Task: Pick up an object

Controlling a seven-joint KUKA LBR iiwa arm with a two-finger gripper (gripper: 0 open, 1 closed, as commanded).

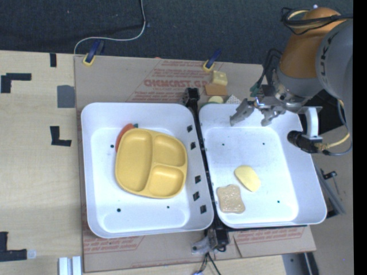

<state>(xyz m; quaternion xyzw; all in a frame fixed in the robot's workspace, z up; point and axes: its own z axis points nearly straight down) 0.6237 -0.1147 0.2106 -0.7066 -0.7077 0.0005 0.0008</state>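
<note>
My gripper (253, 116) hangs over the back edge of the right bin (298, 171), open, with nothing between its two grey fingers (239, 113). Lower in that bin lie a pale yellow oval piece (247, 178) and a tan slice of bread (231, 199), both well in front of the gripper. The left bin (97, 148) holds a yellow divided plate (151, 162), and a red-orange item (122, 134) peeks out from under the plate's back left rim.
A small tan block (217, 84) and a pale round piece (215, 100) sit on the cardboard behind the bins. Black clips (198, 171) join the bins along the middle. The arm's orange band (307, 44) rises at the right.
</note>
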